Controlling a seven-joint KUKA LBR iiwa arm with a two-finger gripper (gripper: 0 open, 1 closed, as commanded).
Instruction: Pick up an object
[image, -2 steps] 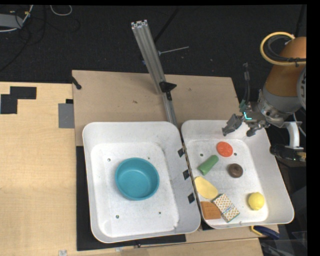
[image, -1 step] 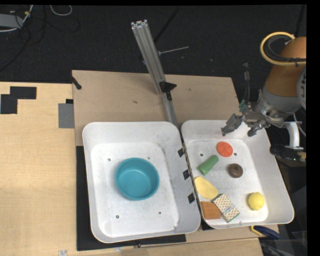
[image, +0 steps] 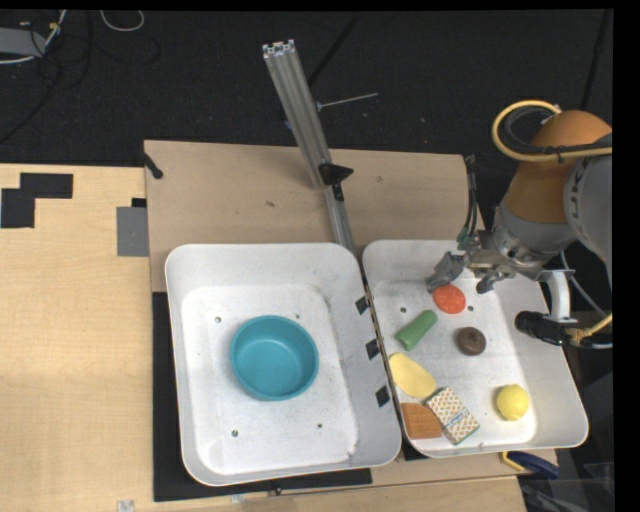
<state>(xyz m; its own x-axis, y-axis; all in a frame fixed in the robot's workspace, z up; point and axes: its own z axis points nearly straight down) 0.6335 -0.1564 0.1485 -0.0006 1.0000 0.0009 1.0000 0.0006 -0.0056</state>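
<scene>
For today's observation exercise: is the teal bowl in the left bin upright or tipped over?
Upright. The teal bowl shows its round open mouth and inner floor facing up, sitting flat in the left bin.

Arm: its right side is cut off by the frame edge.
Orange block: partly covered by the patterned box lying on it.
Blue-and-yellow item: mostly hidden beneath the right bin, too little visible to identify.

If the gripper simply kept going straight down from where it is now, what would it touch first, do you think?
Most likely the red round object, which sits right beneath the gripper in the right bin; its height above is hard to judge.
</scene>
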